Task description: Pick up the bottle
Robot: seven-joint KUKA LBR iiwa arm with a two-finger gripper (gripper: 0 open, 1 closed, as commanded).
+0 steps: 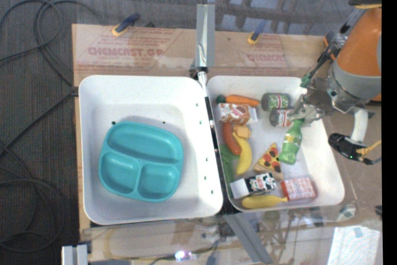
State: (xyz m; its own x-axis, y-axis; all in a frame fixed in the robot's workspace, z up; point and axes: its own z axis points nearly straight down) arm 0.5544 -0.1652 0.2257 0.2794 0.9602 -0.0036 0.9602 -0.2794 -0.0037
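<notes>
The green bottle (289,144) lies in the right bin (329,164), toward its right side, with its neck pointing up toward the far right. My gripper (305,111) hangs over the bottle's neck end, beside two small cans (277,108). From this angle it is unclear whether the gripper touches the bottle. The grey wrist and its orange band (363,46) cover the bin's far right corner.
The right bin also holds a carrot (242,100), a snack bag (234,112), a hot dog (231,138), two bananas (244,155), a pizza slice (268,158), a milk carton (254,184) and a red box (299,189). A teal divided plate (141,160) lies in the left bin (99,96).
</notes>
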